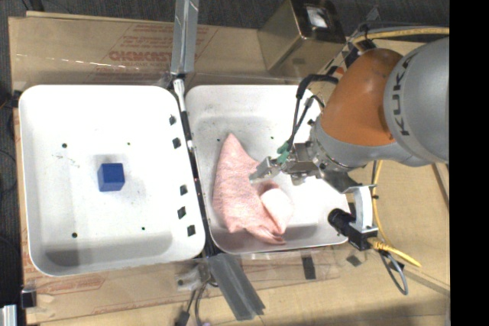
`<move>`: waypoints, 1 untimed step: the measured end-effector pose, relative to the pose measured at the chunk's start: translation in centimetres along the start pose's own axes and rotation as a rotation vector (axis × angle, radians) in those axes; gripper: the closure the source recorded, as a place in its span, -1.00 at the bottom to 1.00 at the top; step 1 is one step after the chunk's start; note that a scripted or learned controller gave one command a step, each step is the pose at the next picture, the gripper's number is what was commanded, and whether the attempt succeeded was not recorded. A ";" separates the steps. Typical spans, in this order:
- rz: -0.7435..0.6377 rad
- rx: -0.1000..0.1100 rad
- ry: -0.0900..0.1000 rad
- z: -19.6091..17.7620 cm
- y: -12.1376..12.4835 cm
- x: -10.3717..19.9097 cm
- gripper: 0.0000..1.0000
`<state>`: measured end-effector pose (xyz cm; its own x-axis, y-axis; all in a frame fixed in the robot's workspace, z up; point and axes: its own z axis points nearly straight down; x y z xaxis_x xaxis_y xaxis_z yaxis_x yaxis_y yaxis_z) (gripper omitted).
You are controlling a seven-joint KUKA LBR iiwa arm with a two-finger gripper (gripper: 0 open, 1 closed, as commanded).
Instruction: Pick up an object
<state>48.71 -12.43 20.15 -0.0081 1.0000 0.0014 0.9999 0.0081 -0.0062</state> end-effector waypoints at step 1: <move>-0.027 -0.006 -0.001 10.9 2.5 -3.2 -1.00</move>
<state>51.15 -15.62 9.21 -0.0349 0.9994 0.0003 0.9994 0.0349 -0.0004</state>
